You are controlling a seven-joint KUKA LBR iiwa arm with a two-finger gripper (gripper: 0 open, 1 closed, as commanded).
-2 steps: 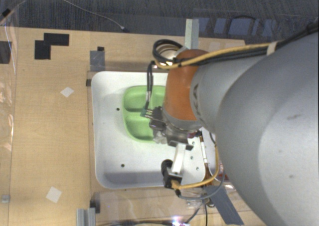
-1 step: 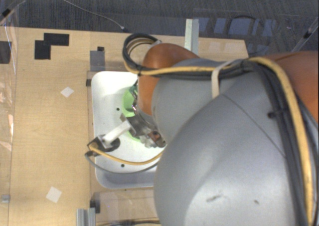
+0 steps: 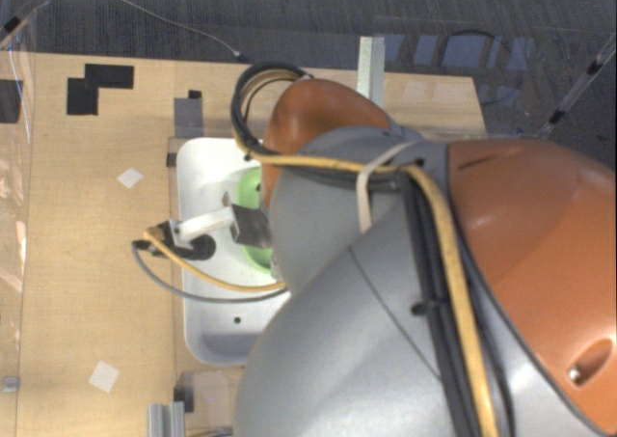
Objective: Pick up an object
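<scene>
The grey and orange arm (image 3: 434,261) covers most of the right side of the camera view and reaches down into the left white bin (image 3: 207,160). A bright green object (image 3: 251,189) shows in that bin, partly behind the arm's wrist, with another green patch (image 3: 258,254) just below it. The wrist hardware (image 3: 249,223) sits right over the green object, and the gripper's tips are hidden beneath it.
Yellow and black cables (image 3: 207,276) loop out from the wrist over the bin's left wall. The wooden bench (image 3: 87,261) to the left bears black markers (image 3: 96,86) and small white tags. A metal bracket (image 3: 166,418) stands at the bin's near corner.
</scene>
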